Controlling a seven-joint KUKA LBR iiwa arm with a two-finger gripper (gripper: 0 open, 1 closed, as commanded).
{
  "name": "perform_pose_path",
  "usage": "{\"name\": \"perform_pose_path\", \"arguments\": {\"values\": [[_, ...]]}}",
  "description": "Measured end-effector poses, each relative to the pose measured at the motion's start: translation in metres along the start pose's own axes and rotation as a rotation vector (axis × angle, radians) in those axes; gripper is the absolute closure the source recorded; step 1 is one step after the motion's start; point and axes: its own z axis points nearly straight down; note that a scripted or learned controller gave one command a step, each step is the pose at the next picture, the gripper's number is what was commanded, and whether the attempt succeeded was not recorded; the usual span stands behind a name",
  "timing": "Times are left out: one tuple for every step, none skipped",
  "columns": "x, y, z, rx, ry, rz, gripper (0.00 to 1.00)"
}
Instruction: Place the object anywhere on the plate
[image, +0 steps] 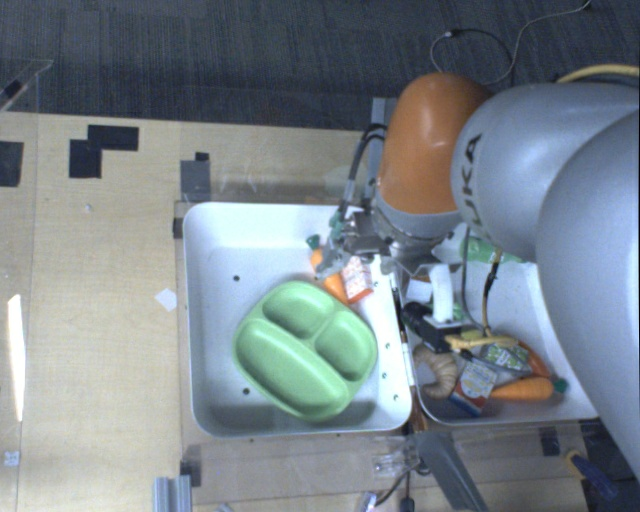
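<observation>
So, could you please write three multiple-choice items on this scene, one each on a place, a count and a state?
1. The green plate lies in
A. the left bin
B. the right bin
C. on the bench

2. The plate's compartments number
A. one
B. three
C. five

3. The plate's compartments are
A. piled with items
B. bare
C. covered by a lid

Answers: 1 A, white bin walls surround it. 2 B, ridges split it into three hollows. 3 B, plain green surface shows in each.
</observation>
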Motion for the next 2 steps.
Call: {"name": "perform_pose_path", "arguments": {"values": [[0.0002, 0.0016, -0.011, -0.003, 0.002, -0.003, 1.0], [0.0003, 0.0016, -0.0109, -0.003, 0.002, -0.003, 0.0]]}}
